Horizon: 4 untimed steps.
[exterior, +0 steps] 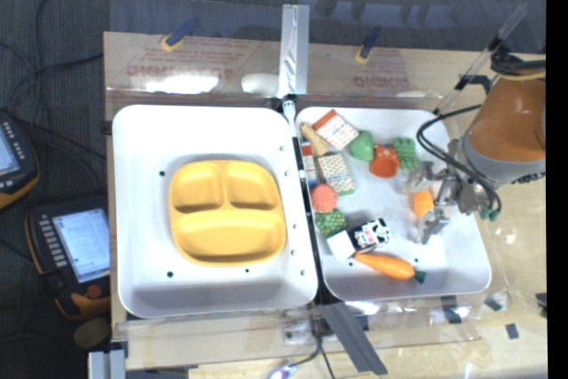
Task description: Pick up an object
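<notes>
The end effector (432, 210) sits low in the right bin (461, 266) beside a small orange piece (422, 202); its state is unclear. Nothing is lifted yet.

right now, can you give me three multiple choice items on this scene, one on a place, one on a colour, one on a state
1. Where is the yellow tray?
A. left bin
B. right bin
C. bare bench

2. What colour is the long carrot near the right bin's front edge?
A. blue
B. orange
C. white

3. How does the yellow tray stand?
A. heaped with toys
B. flipped over
C. upright, compartments bare

Answers: 1 A, it lies in the left bin. 2 B, orange body, green tip. 3 C, its hollows face up with nothing inside.
</notes>
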Motion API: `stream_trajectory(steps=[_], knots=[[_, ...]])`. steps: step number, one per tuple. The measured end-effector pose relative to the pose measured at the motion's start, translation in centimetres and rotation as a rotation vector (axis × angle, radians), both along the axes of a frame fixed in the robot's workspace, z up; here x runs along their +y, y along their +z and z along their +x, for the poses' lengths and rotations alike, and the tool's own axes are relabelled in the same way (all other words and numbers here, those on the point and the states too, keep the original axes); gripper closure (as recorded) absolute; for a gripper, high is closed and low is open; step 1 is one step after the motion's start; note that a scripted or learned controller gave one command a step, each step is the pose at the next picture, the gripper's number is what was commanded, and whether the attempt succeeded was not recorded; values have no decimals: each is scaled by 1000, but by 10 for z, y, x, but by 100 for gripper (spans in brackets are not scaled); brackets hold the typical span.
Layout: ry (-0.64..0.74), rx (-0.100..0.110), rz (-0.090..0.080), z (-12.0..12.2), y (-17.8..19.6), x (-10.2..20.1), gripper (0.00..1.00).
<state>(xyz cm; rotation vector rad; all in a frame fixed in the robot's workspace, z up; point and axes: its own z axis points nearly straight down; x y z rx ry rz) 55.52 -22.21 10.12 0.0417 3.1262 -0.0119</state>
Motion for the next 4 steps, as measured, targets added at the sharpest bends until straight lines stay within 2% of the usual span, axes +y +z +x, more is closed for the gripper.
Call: stream_trajectory(steps=[1,2,3,4], knots=[[-21,3,3,5,-11,29,0],[-20,-2,-1,7,0,29,100],[-221,3,9,62,-10,0,100],[40,-1,1,33,-9,24,100]])
